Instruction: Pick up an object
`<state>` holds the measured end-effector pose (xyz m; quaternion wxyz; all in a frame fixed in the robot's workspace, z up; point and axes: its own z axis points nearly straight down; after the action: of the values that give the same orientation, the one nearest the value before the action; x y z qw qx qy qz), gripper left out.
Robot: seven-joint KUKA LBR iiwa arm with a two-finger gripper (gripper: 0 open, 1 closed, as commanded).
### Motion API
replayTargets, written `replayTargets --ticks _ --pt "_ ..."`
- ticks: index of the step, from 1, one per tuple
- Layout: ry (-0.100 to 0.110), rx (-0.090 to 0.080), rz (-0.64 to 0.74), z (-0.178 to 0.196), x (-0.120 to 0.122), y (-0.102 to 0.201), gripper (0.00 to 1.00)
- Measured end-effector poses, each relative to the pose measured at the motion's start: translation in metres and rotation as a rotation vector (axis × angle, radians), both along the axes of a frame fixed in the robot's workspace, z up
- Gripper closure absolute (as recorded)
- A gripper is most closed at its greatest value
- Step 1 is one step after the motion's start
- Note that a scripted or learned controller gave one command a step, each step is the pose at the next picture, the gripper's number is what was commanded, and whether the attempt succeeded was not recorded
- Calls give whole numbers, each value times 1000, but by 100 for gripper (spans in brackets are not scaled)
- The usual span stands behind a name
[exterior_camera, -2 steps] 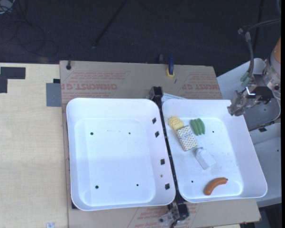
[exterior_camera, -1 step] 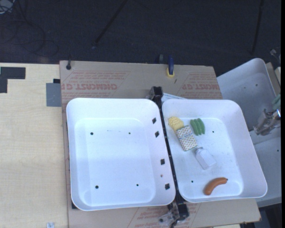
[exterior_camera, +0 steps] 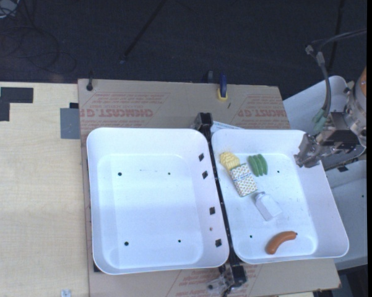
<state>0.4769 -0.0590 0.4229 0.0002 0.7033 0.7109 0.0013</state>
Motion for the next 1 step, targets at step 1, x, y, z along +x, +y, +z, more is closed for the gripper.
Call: replayTargets --ticks 1 --pt "1 0 0 39 3 82 100"
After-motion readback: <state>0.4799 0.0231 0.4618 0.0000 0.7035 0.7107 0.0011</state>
